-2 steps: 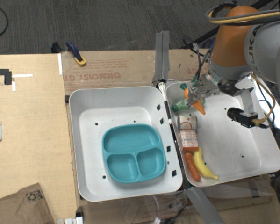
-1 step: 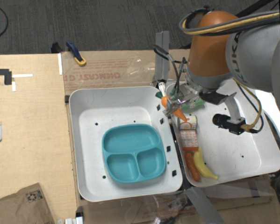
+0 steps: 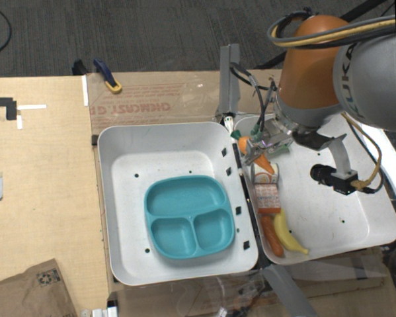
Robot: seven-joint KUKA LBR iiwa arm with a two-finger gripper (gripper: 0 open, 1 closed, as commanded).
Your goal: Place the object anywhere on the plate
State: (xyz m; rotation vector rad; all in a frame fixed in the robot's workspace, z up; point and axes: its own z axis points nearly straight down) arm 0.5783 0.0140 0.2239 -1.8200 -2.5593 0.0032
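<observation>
The hand (image 3: 260,146) is seen low in the right bin (image 3: 360,229), at an orange carrot (image 3: 264,163) whose long axis slants down-right; its finger state cannot be told. The teal plate (image 3: 188,216) is set in the left bin (image 3: 120,192).

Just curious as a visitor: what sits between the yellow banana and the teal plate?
In the camera view, an orange carrot-like piece lies beside the banana, then the two bins' rims meet before the plate.
</observation>
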